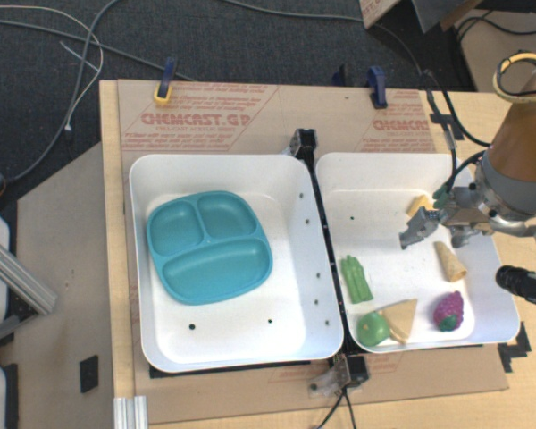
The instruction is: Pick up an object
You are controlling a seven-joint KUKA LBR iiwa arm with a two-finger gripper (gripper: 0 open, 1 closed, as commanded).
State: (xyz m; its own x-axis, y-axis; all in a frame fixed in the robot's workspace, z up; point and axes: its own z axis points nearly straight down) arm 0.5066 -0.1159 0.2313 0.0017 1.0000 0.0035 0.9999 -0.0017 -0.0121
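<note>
Two white bins (317,231) side by side: teal plate (209,244) left; toy foods right, beneath gripper (426,224); jaws' state indiscernible.

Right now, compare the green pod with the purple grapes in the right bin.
The green pod is long and narrow; the purple grapes are a short, rounded, bumpy cluster. The pod lies by the bin's left wall, the grapes near its lower right corner. Both rest loose on the right bin floor, apart from the gripper.

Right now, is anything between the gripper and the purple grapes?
Yes. The cone-shaped piece lies between the gripper and the grapes, all in the right bin.
</note>
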